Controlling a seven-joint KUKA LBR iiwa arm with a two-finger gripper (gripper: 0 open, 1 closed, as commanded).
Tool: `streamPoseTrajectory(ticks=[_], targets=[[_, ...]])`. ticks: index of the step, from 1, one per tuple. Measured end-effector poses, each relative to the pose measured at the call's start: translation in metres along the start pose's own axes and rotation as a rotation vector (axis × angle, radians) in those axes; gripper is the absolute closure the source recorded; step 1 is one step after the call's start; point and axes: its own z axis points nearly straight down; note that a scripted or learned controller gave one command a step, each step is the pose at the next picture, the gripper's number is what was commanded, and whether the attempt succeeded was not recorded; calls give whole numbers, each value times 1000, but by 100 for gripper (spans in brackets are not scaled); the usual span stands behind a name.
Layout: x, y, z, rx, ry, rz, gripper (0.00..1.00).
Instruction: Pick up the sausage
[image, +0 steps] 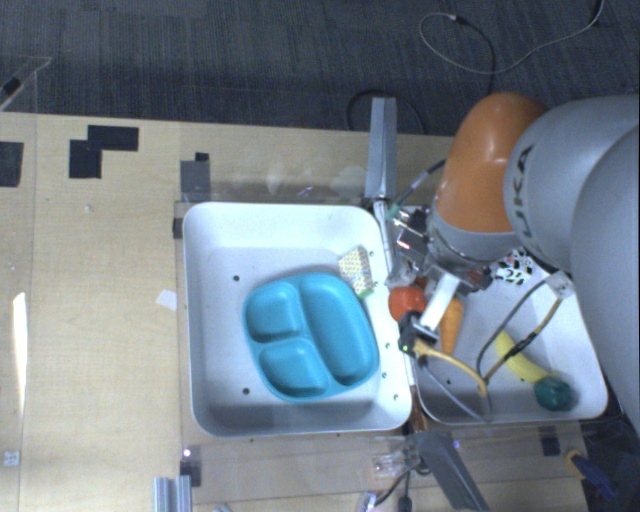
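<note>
The arm is reaching in from the right and hanging low over the near-left part of the right bin, and its bulk is covering much of that bin's floor. Under the wrist the sausage is lying on the bin floor, a smooth orange-brown stick pointing roughly away from me, with a round, glossy red thing sitting just beside it against the wall between the bins. The wrist is hiding the fingers, so I cannot tell how they are standing or whether they are touching the sausage. Further right a curved yellow banana is resting near a small dark-green ball in the bin's near corner. In the left bin a blue plastic plate with three rounded compartments is lying flat, and a small speckled yellowish scrap is sitting by its far right edge. Both white bins are standing on a pale wooden surface.
</note>
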Motion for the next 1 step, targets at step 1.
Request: streamPoseTrajectory(ticks=[1], targets=[[-12, -50, -39, 1, -2, 452, 100]])
